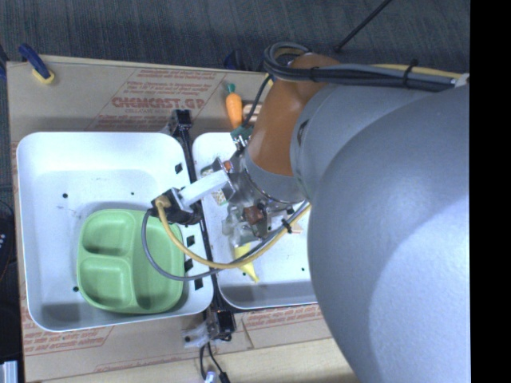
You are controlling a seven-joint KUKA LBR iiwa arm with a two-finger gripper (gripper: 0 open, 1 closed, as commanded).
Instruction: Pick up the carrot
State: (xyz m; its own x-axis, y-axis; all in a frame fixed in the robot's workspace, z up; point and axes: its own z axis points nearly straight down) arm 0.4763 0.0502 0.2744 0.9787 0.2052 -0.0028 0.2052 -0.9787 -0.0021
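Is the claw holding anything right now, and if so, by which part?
Cannot be told: the claw is buried behind the wrist and cables. The carrot lies outside the bins, untouched.

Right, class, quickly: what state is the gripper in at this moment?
Gripper: cannot be told; it sits low in the right bin, and the carrot lies apart on the cardboard.
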